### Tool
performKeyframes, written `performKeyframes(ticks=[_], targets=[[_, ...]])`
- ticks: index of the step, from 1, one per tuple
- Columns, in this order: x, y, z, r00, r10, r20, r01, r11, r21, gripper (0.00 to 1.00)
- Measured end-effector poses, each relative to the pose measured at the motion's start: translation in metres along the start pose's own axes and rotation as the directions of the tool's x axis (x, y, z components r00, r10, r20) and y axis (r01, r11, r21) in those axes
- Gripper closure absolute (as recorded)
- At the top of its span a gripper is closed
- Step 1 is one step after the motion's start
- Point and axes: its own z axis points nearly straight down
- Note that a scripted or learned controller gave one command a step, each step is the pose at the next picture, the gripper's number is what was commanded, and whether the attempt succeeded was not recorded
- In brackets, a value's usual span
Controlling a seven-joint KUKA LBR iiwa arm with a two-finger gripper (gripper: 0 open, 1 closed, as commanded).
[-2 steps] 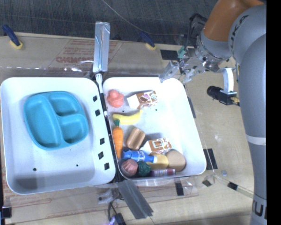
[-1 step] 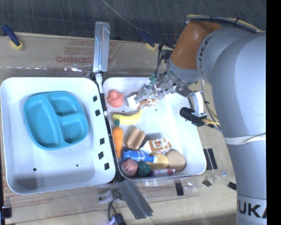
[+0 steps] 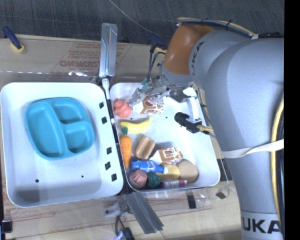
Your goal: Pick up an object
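Camera view from above the surface (image 3: pixel 50 54): grey arm (image 3: pixel 240 94) reaching in from the right, tool (image 3: pixel 149 90) low over the far end of the right bin (image 3: pixel 206 149), just beside a small printed packet (image 3: pixel 152 105); finger state impossible to tell. Pink toy (image 3: pixel 121 108), banana (image 3: pixel 136 126), carrot (image 3: pixel 126 151) and more play food heaped toward the near end. Blue divided plate (image 3: pixel 60 126) alone in the left bin (image 3: pixel 15 149).
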Motion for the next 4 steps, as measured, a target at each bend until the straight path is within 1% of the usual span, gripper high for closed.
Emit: performKeyframes(ticks=[1, 2, 3, 4], targets=[[0.005, -0.025, 0.0, 0.98, -0.199, 0.012, 0.199, 0.98, -0.025, 0.0], [0.003, -0.002, 0.004, 0.994, -0.112, 0.001, 0.112, 0.994, -0.009, 0.0], [0.013, -0.055, -0.001, 0.976, -0.216, 0.017, 0.216, 0.976, -0.028, 0.0], [0.012, -0.14, 0.019, 0.966, -0.256, -0.019, 0.257, 0.966, 0.013, 0.0]])
